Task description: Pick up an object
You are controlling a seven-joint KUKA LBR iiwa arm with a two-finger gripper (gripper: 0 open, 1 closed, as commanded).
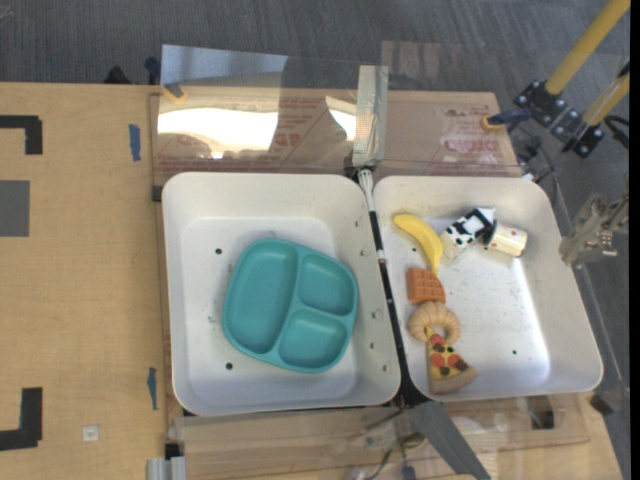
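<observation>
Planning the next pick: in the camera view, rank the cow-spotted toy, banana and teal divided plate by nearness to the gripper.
From the gripper, off the right bin's right rim:
1. Cow-spotted toy, right bin, far end.
2. Banana, right bin, left side.
3. Teal divided plate, left bin.

Divided plate (290, 306) in left bin (190, 208); banana (421, 239), waffle (425, 286), croissant (436, 320), pizza slice (447, 362) along right bin's (540, 338) left side.

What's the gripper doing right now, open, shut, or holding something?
Gripper: at the right bin's right edge, nothing seen between its fingers; open or shut cannot be told.
</observation>
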